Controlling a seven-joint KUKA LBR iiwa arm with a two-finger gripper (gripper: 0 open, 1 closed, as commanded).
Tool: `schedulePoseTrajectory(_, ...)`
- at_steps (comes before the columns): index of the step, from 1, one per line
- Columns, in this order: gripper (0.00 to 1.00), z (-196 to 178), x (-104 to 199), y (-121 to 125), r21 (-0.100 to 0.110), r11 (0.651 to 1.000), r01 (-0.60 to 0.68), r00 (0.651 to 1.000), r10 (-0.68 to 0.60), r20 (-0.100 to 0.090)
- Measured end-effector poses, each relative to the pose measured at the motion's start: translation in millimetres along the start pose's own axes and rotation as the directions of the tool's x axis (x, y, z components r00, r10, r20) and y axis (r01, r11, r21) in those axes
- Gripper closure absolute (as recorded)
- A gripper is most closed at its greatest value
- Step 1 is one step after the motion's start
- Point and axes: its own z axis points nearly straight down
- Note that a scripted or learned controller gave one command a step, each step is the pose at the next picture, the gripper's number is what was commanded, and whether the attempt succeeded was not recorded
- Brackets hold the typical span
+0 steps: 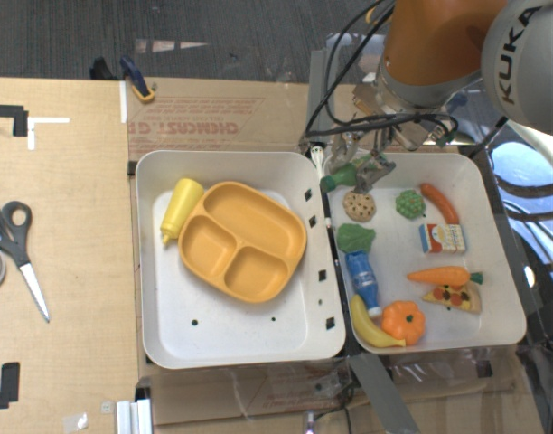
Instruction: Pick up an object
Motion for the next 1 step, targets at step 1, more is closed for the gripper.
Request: schedulePoseTrajectory(1,1.0,-6.2,3.1,1.9,0.001,0.998,0.063,0.998,-0.063,0.001)
